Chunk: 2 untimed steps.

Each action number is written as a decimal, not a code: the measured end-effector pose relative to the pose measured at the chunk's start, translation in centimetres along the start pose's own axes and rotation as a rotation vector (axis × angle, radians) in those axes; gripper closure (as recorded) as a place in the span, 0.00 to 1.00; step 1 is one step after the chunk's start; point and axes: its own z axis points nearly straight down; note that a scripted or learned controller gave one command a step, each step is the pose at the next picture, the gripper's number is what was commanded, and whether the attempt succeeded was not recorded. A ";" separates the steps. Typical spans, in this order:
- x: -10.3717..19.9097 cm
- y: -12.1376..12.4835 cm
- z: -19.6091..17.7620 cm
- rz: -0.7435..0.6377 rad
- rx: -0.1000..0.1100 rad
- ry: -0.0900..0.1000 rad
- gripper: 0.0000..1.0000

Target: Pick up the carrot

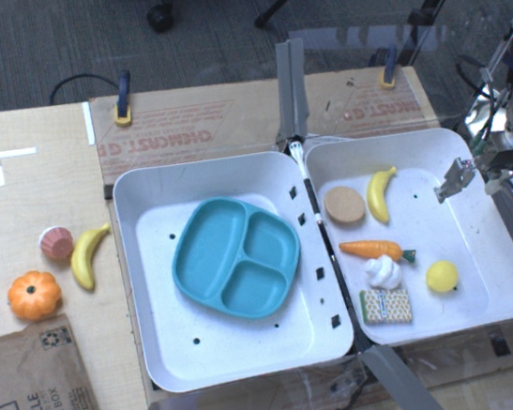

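The carrot (372, 249), orange with a green stub at its right end, lies flat in the middle of the right bin (489, 242). My gripper (474, 180) hangs over that bin's right side, up and to the right of the carrot and well apart from it. Its fingers (452, 180) stand open with nothing between them. The arm comes in from the right edge.
Around the carrot in the right bin are a banana (381, 193), a round tan bun (344, 204), a white garlic-like piece (383, 272), a lemon (443, 276) and a cracker packet (385, 305). The left bin (163, 345) holds a blue divided plate (235, 257). A pumpkin (34, 295) and a second banana (89, 256) lie on the bench at left.
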 end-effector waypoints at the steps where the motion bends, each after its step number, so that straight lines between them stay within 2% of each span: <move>1: 3.2 -3.3 11.4 -0.070 -0.002 0.000 0.00; 2: 10.0 -3.2 11.7 0.143 0.001 0.001 0.00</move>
